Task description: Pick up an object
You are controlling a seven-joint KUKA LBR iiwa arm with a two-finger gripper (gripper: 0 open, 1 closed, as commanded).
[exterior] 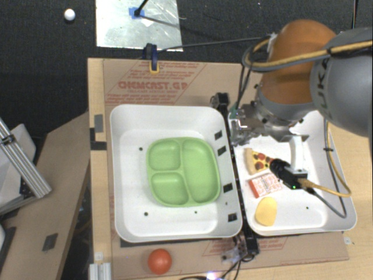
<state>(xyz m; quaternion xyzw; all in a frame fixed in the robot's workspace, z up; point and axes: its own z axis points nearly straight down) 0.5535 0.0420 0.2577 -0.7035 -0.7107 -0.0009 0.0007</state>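
Two white bins (pixel 125 156) on cardboard bench (pixel 175 80) | dark surround (pixel 35 69) | gripper (pixel 240 128) state: cannot tell

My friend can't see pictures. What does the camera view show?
A grey and orange robot arm reaches over the right bin, which holds a pizza slice, a red packet and a yellow lump. The left bin holds a green divided plate.

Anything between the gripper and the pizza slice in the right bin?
Nothing visible. The gripper hangs at the left wall of the right bin; the pizza slice lies just nearer the camera. The red packet and yellow piece lie beyond the slice.
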